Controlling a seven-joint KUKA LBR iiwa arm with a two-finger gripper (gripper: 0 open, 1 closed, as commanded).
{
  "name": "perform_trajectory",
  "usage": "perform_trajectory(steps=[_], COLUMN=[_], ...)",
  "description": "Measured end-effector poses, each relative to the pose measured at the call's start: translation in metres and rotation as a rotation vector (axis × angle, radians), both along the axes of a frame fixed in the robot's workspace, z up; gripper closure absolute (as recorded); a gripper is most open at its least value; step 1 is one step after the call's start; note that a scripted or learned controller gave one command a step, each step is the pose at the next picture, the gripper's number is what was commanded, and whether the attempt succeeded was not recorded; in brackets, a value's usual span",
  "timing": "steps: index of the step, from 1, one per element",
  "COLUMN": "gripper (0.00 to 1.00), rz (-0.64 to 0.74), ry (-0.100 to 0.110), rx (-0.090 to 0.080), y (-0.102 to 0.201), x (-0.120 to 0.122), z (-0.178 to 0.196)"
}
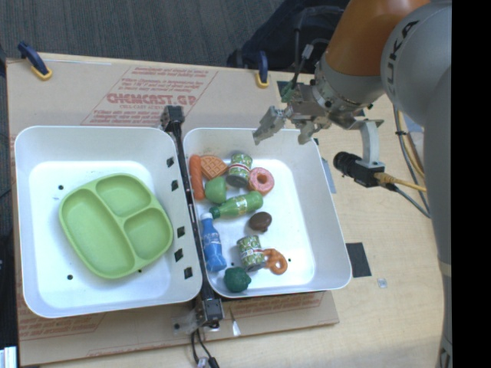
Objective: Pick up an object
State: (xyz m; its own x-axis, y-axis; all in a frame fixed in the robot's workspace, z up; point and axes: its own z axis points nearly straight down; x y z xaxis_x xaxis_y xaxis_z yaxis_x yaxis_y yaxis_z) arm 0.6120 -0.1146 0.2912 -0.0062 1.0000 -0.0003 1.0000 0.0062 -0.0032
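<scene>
My gripper [288, 129] hangs above the far rim of the right bin [326, 228], open, with nothing between its fingers. Below and to its left, toy foods lie in that bin: a carrot [197, 176], a waffle [213, 167], a small can [241, 162], a pink donut [261, 179], a green bottle [239, 204], a brown piece [260, 221], a blue bottle [212, 242], a second can [249, 250], an orange pretzel [275, 261] and a dark green piece [237, 280].
The left bin [31, 159] holds a light green divided plate [115, 225]. A black divider [182, 198] runs between the bins. Both bins sit on a cardboard sheet [146, 90], with blue clamps at its far edge.
</scene>
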Motion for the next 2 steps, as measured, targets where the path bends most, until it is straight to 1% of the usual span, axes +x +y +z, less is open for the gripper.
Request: perform_trajectory(steps=[1, 2], gripper=[0.00, 0.00], rz=[0.000, -0.002], ry=[-0.004, -0.004], rx=[0.000, 0.000], y=[-0.007, -0.039], x=[0.015, 0.005], z=[0.105, 0.147])
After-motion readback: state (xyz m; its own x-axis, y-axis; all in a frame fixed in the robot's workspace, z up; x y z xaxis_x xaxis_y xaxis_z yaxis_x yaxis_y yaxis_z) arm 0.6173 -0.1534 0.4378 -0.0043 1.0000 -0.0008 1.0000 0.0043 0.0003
